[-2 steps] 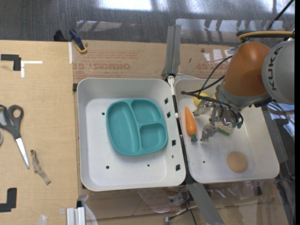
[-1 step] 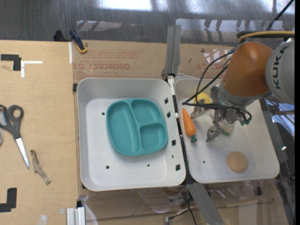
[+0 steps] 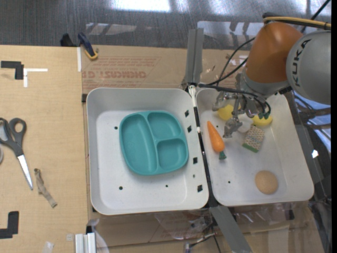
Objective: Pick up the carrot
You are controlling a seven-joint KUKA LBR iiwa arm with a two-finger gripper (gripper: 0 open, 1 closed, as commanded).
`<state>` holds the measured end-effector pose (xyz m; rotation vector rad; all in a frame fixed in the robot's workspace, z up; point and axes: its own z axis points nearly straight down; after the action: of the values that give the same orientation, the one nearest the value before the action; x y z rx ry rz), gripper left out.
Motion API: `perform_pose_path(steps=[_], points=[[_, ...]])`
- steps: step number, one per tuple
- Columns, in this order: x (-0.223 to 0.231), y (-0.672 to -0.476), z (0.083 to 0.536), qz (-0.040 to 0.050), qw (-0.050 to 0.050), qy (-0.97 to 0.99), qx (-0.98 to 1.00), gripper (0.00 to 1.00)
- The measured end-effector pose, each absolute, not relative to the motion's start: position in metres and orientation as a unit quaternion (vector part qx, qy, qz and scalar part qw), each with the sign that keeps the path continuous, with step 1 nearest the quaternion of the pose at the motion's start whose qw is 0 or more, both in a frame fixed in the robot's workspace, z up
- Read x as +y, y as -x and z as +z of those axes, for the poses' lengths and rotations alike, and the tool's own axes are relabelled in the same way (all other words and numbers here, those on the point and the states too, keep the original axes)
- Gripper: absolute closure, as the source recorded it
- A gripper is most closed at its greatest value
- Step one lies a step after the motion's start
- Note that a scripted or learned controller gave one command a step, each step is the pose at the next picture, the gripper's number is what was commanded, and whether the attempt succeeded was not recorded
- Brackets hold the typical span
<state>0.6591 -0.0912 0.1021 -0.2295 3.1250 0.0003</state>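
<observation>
Carrot [image 3: 215,136] just left of fingers [image 3: 232,126]

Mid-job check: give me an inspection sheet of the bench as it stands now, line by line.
Surface: two white bins side by side, left bin and right bin, on a cardboard-covered bench.
Job's things: carrot lies in the right bin near the divider, green end toward the camera.
Clutter: teal divided plate in the left bin; two yellow items, a small speckled block and a tan egg-shaped item in the right bin.
Grippers: gripper hangs just right of the carrot, nothing held.
Cables: black cables run along the arm.
Surroundings: scissors on the bench at left.
</observation>
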Motion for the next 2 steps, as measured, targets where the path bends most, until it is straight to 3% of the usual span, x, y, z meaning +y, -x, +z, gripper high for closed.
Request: perform_pose_path(steps=[1, 2], points=[[-0.102, -0.569, 0.093, 0.0001, 0.002, 0.177, 0.984, 0.00], [-0.091, -0.552, 0.093, 0.0001, 0.002, 0.166, 0.986, 0.00]])
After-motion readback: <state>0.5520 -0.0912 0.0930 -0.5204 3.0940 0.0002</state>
